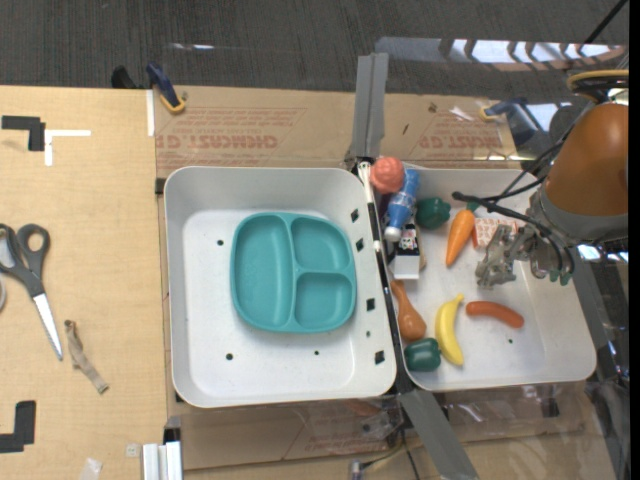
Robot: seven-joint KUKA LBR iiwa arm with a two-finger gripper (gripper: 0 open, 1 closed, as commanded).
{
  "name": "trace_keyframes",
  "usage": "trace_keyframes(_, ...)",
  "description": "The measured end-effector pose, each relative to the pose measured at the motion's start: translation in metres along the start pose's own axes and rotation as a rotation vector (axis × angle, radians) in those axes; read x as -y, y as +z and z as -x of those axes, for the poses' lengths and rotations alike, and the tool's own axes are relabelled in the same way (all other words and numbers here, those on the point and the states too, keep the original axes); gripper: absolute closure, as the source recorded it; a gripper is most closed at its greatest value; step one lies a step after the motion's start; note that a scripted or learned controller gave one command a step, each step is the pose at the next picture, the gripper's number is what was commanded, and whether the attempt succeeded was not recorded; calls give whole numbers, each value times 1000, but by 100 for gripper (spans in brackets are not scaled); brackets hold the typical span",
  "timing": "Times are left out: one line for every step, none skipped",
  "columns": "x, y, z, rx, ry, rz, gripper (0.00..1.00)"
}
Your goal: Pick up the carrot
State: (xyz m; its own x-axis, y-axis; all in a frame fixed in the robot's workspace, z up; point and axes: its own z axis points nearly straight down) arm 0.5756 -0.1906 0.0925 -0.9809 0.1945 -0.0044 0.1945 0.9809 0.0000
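Observation:
The carrot [459,236] is orange and tapered, and it lies slanted in the upper middle of the right bin [560,353]. My gripper [522,264] hangs over the same bin, just right of the carrot and a little lower. It is open, with one grey finger [495,266] near a pink-and-white packet [487,230]. Nothing is between the fingers, and the carrot lies apart from them.
Around the carrot lie a dark green vegetable [433,211], a blue bottle [400,209], a red ball [388,176], a white box [406,260], a banana [449,330], a red sausage [494,313] and a green pepper [422,354]. The left bin [200,348] holds a teal divided plate [294,271].

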Motion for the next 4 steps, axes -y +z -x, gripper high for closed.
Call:
trace_keyframes(0, 0, 0, 0, 0, 0, 0)
trace_keyframes(-4, -2, 42, -24, 311, 0, 0)
trace_keyframes(-83, -1, 55, -1, 186, -1, 0)
trace_keyframes(-83, -11, 57, 5, 182, -2, 100)
